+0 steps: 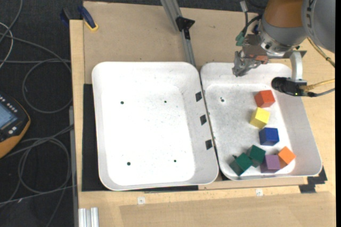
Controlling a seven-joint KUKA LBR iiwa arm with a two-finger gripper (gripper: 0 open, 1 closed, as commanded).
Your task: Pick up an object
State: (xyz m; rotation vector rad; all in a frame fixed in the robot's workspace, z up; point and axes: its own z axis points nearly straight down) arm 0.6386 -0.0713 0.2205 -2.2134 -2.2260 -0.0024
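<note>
Gripper (243, 67) hangs over far edge of right bin (306, 130), nothing in it; can't tell how wide it is. Blocks sit apart from it: red block (264, 98) closest, then yellow block (259, 117). Reaching step, I think. Next: move over red block, go down.

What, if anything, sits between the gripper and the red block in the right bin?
Nothing visible. The gripper hangs over the far end of the right bin, and bare white floor lies between it and the red block. The yellow block lies beyond the red one.
</note>
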